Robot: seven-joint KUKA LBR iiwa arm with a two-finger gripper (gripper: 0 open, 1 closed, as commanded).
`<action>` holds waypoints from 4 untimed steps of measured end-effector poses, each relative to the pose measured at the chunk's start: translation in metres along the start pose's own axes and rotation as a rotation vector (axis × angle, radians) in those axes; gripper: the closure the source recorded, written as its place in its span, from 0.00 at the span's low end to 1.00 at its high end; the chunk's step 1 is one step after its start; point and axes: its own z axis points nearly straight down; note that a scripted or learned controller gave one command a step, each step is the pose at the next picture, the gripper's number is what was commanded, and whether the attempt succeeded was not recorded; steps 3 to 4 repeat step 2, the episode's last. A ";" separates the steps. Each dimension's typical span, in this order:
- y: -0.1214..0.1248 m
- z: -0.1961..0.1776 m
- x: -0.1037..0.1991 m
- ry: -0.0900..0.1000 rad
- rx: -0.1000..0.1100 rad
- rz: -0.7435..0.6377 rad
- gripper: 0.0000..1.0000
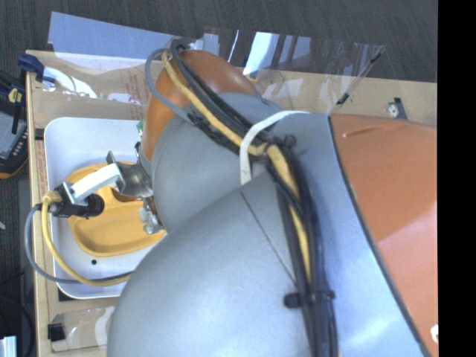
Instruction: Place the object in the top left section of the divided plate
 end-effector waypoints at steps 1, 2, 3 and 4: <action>-0.048 0.147 0.011 0.005 0.005 -0.156 1.00; -0.017 0.009 0.004 0.000 0.000 -0.109 1.00; -0.017 0.009 0.004 0.000 0.000 -0.109 1.00; -0.017 0.009 0.004 0.000 0.000 -0.109 1.00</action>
